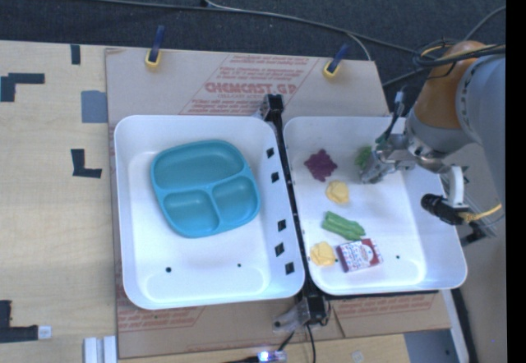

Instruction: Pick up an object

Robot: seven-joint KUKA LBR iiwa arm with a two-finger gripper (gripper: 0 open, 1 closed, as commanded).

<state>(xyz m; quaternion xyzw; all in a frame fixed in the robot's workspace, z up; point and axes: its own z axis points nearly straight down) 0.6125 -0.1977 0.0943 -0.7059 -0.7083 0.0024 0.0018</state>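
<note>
Approach, or the very start of a grasp, judged from the pose; saw nothing lifted clear. Found the gripper (380, 166) low in the right bin (444, 275), toward the bin's 1 o'clock area, with a small green piece (364, 158) touching it or just beside it at its 9 o'clock. Took that piece for the likely target.

Could not tell how wide the gripper stood, nor whether it had hold of anything: viewed it from above, dark and blurred, with the wrist over part of it. Could not settle either whether the small green piece rested on the bin floor or was slightly raised.

Judged the next move to call for closing squarely on the piece, then a straight rise, clear of the bin wall at 3 o'clock.

Noted other candidates well apart from the gripper:
- a purple piece (320, 163) at its 9 o'clock
- a yellow piece (337, 192) at 8 o'clock
- a long green piece (343, 226) at 7 o'clock
- a second yellow lump (323, 254) touching a red-and-white packet (359, 255), near the bin's 6 o'clock edge

Could not read the packet's print, nor name the small shapes with confidence.

Saw a blue divided plate (205, 187) in the left bin (131, 275).
</note>
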